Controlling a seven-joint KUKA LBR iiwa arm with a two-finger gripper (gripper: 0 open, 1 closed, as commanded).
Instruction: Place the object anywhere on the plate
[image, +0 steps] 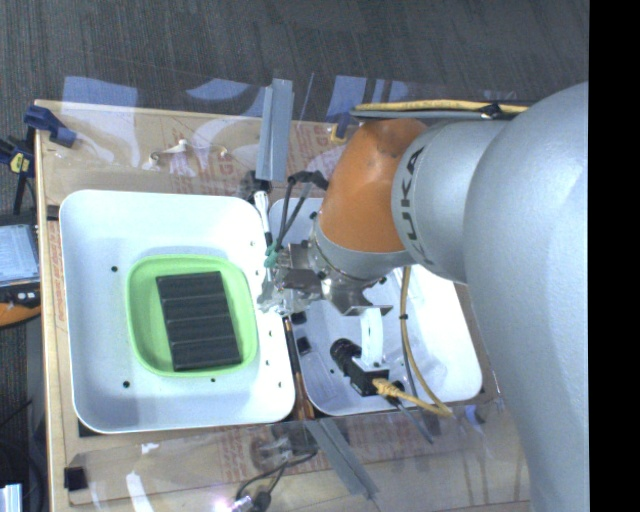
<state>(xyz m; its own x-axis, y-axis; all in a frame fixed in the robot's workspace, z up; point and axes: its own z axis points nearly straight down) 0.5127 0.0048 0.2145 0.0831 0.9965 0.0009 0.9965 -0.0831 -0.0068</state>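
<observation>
Beside the green plate (192, 318), which lies in the left bin (90, 230) with the dark ribbed object (200, 320) already on it, the gripper (290, 290) hovers, its state untellable; descending carelessly, it might knock the object off.

wooden bench (180, 150), two white bins (100, 240)

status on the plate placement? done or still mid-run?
Looks done: the dark ribbed block lies flat on the green plate in the left bin. In hand: nothing I can confirm; the gripper sits over the divide between the bins, its fingers obscured. The arm covers most of the right bin. Left: apparently just retracting, if the block was the target.
</observation>
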